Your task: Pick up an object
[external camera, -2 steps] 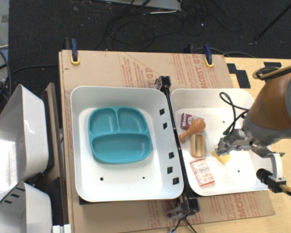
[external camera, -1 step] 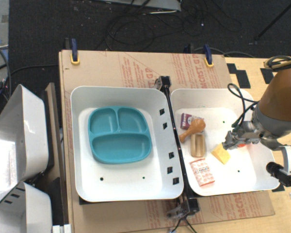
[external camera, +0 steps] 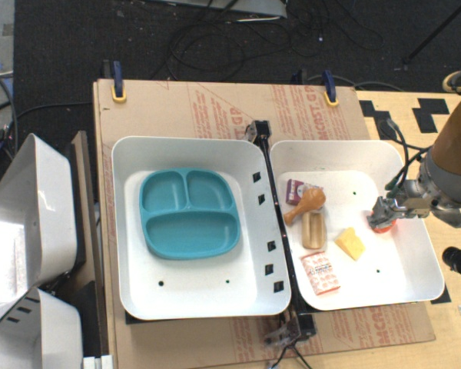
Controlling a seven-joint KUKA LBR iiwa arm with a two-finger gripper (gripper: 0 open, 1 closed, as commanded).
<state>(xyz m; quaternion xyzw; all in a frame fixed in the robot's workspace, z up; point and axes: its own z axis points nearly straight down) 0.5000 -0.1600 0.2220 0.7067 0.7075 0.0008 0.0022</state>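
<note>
Since the tool sits low at the right side of the right bin over a small red object, whether gripping it I cannot tell, it should confirm a firm pinch before lifting straight up, clear of the yellow wedge.

Light falls bright and even from overhead, so the 2 white bins glare close to washed-out and lose surface detail. Shadows stay soft and short, hugging the bin walls. The dark floor toward 12 o'clock reads dim and murky. Focus is moderate throughout, with fine edges slightly soft and grainy. Straight board edges show little bending toward the corners.
</note>
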